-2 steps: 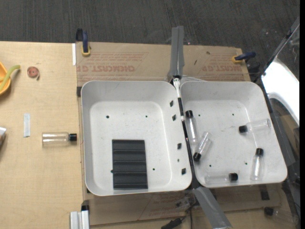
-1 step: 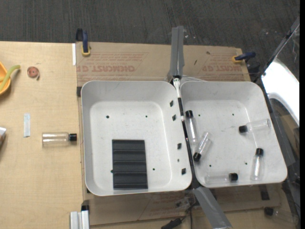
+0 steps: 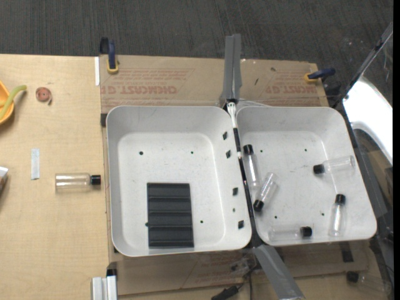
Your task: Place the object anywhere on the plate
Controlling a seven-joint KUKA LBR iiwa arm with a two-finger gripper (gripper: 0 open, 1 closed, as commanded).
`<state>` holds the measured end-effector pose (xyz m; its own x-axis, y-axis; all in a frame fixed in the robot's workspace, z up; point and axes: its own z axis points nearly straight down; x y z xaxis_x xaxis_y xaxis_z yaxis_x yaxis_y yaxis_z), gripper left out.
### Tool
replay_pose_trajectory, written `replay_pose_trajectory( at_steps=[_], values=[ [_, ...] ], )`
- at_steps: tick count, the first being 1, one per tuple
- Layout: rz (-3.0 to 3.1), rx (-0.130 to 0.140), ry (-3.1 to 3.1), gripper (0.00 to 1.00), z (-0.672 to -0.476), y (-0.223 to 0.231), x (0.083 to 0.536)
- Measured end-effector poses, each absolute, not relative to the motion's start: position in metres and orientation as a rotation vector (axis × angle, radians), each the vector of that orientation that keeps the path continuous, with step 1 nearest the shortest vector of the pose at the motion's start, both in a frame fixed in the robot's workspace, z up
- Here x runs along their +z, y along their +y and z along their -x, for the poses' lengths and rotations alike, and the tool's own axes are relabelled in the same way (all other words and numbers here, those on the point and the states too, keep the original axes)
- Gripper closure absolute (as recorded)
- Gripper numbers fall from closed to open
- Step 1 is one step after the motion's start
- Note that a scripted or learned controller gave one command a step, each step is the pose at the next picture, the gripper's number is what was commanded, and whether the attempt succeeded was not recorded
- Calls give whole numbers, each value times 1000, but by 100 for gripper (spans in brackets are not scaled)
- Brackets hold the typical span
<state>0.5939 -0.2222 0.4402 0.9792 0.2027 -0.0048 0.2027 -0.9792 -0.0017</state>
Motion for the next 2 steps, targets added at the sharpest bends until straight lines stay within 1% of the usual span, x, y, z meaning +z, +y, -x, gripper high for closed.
replay_pose_trajectory(
  at_steps=[1,2],
  values=[
    [3120,8,-359,0,-641,-211,440],
    [3125,6,-321,0,-646,-222,440]
  ],
)
